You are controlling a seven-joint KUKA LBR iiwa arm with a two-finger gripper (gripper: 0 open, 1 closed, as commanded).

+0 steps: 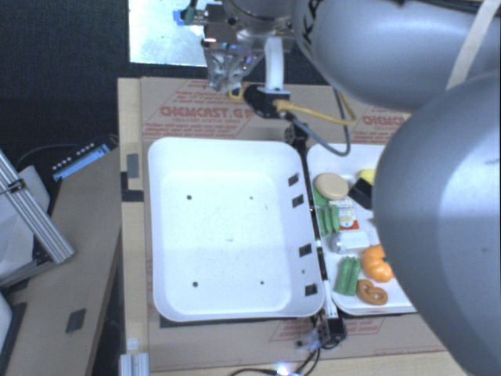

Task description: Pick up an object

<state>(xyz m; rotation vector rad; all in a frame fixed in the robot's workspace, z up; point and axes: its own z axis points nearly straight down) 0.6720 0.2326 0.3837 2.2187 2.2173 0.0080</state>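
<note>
Spreading under everything, the tan cardboard-covered surface carries printed red lettering, with dark floor beyond its far edge and a pale bench with aluminium rails off to the side. The grey arm looms largest, blocking much of the right bin. The hand hangs above the surface's far strip, past the bins' far rims; whether it is spread or pressed together I cannot tell, and nothing shows between its tips. Below it, nearer the camera, lies the left bin, bare white inside. Nearer the camera and towards the arm's side, the right bin holds the objects: a round tan lid, a green-labelled packet, an orange fruit, a green pod and a brown pretzel, all clustered well apart from the hand.
</note>
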